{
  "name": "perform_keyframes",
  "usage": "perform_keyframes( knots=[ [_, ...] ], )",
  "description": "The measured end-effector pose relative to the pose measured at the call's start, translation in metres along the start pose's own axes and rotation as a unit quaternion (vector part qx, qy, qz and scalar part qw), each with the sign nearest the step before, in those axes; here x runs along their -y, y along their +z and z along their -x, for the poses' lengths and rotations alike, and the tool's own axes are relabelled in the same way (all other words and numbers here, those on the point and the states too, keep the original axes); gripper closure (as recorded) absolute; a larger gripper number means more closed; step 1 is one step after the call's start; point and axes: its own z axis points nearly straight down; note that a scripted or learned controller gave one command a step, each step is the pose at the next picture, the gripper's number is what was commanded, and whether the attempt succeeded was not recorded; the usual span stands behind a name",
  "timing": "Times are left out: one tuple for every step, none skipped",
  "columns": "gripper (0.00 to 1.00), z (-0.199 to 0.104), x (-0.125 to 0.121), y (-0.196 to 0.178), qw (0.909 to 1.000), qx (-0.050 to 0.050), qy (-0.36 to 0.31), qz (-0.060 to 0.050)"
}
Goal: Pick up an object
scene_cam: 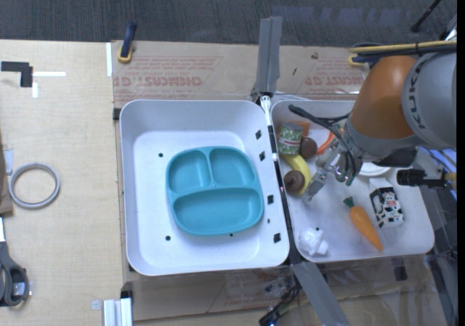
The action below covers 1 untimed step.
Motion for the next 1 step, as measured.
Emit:
perform_keyframes(
  knots=[
    [1.0,0.0006,-0.0008,-0.0097,1.0,0.002,-0.002,0.0]
  ],
)
